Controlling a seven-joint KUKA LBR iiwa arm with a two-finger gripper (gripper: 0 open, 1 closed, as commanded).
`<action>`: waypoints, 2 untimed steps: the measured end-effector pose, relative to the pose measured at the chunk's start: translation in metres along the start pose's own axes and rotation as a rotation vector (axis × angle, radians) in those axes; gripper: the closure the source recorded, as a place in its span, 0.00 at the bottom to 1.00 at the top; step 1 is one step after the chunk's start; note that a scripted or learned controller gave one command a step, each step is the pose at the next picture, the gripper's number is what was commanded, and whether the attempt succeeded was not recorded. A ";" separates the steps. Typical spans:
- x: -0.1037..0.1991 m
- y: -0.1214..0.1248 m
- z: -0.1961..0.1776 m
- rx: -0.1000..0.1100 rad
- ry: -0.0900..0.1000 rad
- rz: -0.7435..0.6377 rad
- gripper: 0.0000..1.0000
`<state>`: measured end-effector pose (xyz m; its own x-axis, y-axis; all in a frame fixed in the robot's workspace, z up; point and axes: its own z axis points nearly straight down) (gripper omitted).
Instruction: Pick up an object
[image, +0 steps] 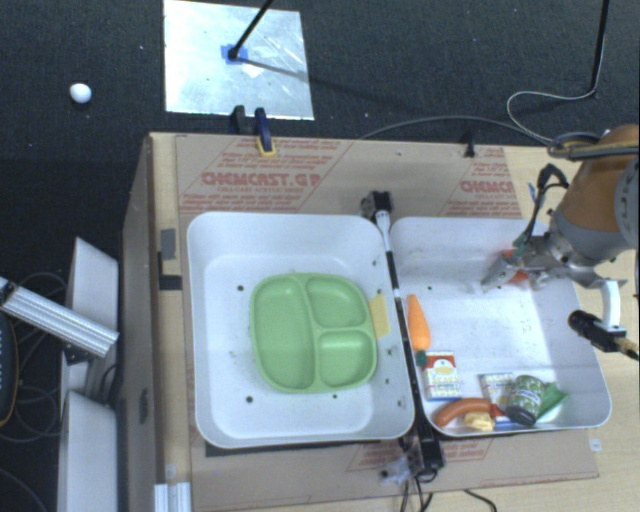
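While cables trail, bench (300, 175) bears white bins (225, 250).

Both bins (300, 240) are viewed from one fixed overhead camera, slanted down; arm (600, 200) entering from right.

Robotics lab: cardboard-covered bench (300, 175), loose cables (560, 100), robot arm (600, 200).

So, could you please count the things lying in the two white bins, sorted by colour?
Green: 2, a green divided plastic plate and a dark green packet
Orange: 1, an orange toy carrot
Red and white: 1, a small carton
Red and yellow: 1, a toy hot dog
Total: 5
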<state>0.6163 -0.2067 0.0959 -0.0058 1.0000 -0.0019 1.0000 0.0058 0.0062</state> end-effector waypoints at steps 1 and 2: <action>0.000 0.001 -0.011 -0.004 -0.001 -0.002 1.00; 0.000 0.001 -0.011 -0.003 -0.001 -0.002 0.00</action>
<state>0.6173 -0.2068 0.1068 -0.0078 1.0000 -0.0027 0.9999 0.0078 0.0096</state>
